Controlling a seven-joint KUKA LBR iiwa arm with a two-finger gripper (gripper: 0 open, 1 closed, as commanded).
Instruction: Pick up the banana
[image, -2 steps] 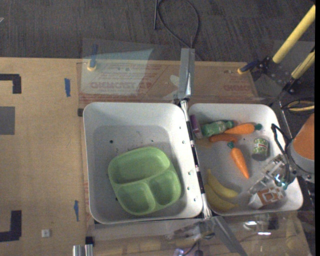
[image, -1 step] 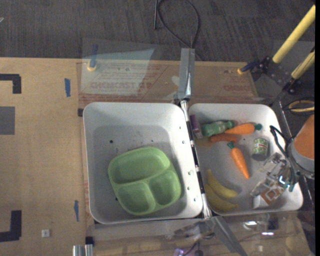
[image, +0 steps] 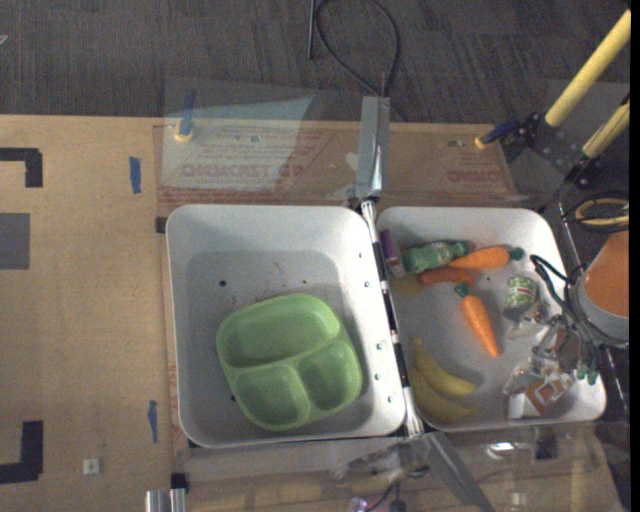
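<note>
Camera view from above gives us the desk (image: 90, 300) first, a wide tan surface carrying two shallow white bins side by side. We see the left bin (image: 200, 240) holding a green divided plate (image: 290, 360), and the right bin (image: 540, 225) crowded with toy food. At the right edge the arm (image: 612, 285) comes in, its orange band showing, with the gripper (image: 555, 355) low over the right bin's near right corner; whether it is open or closed we cannot tell, as that end is a blur of cables and metal.

Among the smaller things in the right bin we count an orange carrot (image: 481, 323) near the middle, a second carrot (image: 480, 258) and a green bottle (image: 432, 254) toward the far wall, and a small green-and-white cup (image: 521, 293).

We find the banana (image: 443, 380) lying flat on the floor of the right bin, in its near left part, close to the wall between the bins. Its long axis runs diagonally, from the upper left down toward the lower right, curving gently.

We judge the task not yet begun in earnest: the banana rests untouched, apart from the gripper. Reaching, gripping across its width and lifting all remain.
</note>
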